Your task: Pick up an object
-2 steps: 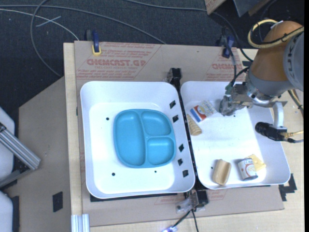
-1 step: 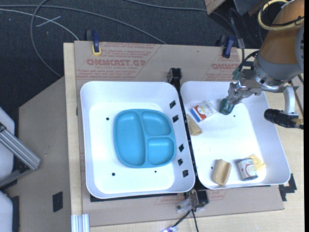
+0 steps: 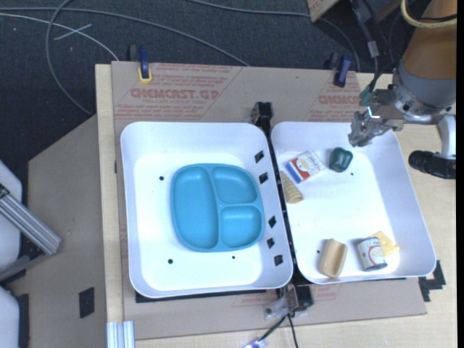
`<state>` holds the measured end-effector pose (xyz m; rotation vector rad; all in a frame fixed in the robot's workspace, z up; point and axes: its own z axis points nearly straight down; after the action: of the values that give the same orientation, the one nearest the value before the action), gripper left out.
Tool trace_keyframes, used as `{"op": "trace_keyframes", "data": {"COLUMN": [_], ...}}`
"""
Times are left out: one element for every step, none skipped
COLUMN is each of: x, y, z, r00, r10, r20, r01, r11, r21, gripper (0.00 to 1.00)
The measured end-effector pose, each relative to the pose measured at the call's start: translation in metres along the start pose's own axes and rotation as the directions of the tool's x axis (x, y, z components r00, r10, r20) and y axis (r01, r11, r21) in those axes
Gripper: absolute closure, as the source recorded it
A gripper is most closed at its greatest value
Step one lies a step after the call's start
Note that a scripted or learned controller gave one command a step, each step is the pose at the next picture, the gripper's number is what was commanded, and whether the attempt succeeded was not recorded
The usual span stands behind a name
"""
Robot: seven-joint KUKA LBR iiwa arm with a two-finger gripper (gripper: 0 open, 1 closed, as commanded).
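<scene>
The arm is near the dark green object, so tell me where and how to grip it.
Grip the small dark green rounded object across its middle, coming straight down from above. It lies alone on the floor of the right white bin, clear of the red-and-white packet beside it, leaving room for fingers on both sides. The hand hovers just above-right.

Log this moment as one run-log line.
gripper: above right bin far edge, nothing seen held | nearest: dark green object | left bin: blue divided plate | pick: not yet done

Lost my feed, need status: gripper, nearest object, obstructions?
Gripper over right bin's far edge. Dark green object just below it, untouched. Nothing between.
</scene>
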<state>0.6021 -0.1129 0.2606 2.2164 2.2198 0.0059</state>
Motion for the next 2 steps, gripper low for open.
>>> {"op": "trace_keyframes", "data": {"x": [0.050,0.113], "y": [-0.004,0.005], "z": [0.005,0.008], "r00": [1.000,1.000], "r10": [-0.004,-0.006], "r20": [-0.004,-0.003], "r01": [0.004,0.006], "r11": [1.000,1.000], "r21": [0.008,0.005], "gripper": [1.00,1.00]}}
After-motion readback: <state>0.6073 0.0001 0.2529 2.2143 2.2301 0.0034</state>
